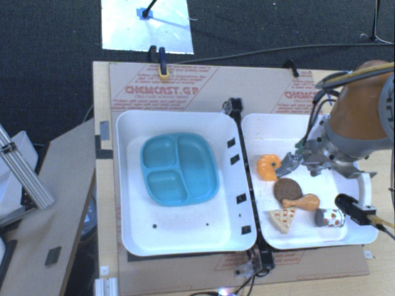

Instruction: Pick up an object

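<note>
Gripper (290,163) low over the right bin (265,125), reaching in from the right. Fingers: dark metal tips just beside the orange pumpkin-like toy (268,167), on its right side. Too small and shadowed to make out their spread; cannot tell. Nothing is seen held between them.

Just below the tips: round brown patty (287,190). Touching its lower right edge, a toy drumstick (301,201), lying roughly level, thick end to the right. Below that, a waffle-patterned wedge (282,219) near the bin's front wall. To the right of the drumstick, a small can (329,217) on its side, red and white label.

Wrist and cabling rise right of the gripper; the arm's orange band (364,106) and grey body sit over the bin's far right corner.

Left bin (133,128): a blue divided plate (179,168), three compartments, roughly centred, well apart from the arm.

Both bins rest on a bench (203,82) sheeted with red-printed paper.
</note>
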Motion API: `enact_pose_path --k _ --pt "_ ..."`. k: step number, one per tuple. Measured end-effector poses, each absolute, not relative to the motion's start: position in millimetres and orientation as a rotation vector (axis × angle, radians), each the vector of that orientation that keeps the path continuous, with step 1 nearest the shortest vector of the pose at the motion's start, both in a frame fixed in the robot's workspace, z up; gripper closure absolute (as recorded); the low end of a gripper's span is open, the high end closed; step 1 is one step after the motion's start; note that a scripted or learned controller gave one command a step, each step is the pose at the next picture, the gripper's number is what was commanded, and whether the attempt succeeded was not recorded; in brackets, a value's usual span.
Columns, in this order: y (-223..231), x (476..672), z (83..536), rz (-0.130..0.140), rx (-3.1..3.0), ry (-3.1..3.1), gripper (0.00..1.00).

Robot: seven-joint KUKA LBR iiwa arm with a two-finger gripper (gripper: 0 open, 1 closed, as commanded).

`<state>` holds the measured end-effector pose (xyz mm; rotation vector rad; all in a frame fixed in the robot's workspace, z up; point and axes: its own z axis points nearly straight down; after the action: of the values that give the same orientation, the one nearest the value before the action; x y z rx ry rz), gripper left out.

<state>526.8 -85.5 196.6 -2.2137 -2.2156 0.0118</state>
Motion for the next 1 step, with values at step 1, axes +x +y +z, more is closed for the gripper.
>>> enact_pose_path --k 1 --pt "-85.2 529.7 202.8 -0.001 -2.218 -2.226 0.00"
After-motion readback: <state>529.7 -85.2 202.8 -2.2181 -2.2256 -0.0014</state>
